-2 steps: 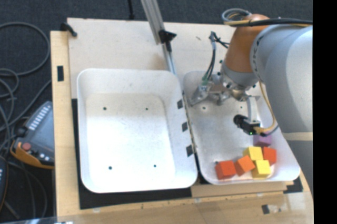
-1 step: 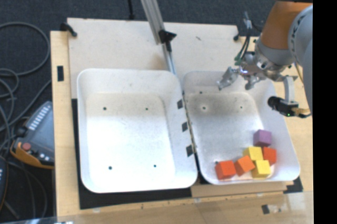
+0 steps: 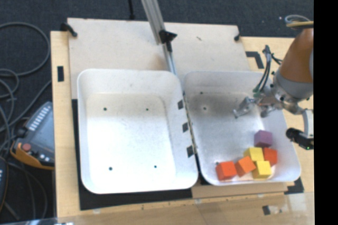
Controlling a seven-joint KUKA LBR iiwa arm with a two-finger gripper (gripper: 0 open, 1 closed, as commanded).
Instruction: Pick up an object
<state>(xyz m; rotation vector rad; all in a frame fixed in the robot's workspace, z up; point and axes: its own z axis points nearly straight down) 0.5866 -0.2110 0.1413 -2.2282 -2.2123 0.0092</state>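
Several small blocks lie in the near right corner of the right bin (image 3: 211, 92): a purple block (image 3: 263, 138), two yellow blocks (image 3: 256, 153) (image 3: 262, 168), and three orange ones (image 3: 227, 170) (image 3: 245, 165) (image 3: 270, 156). My gripper (image 3: 248, 108) hangs over the right bin's middle, up and to the left of the purple block and apart from all the blocks. Nothing shows between its fingers.
The left bin (image 3: 132, 129) sits beside the right one. A slanted metal rail (image 3: 150, 2) rises from the back, ending near the gap between the bins. Cables and a pendant (image 3: 34, 134) lie off the bench at the left.
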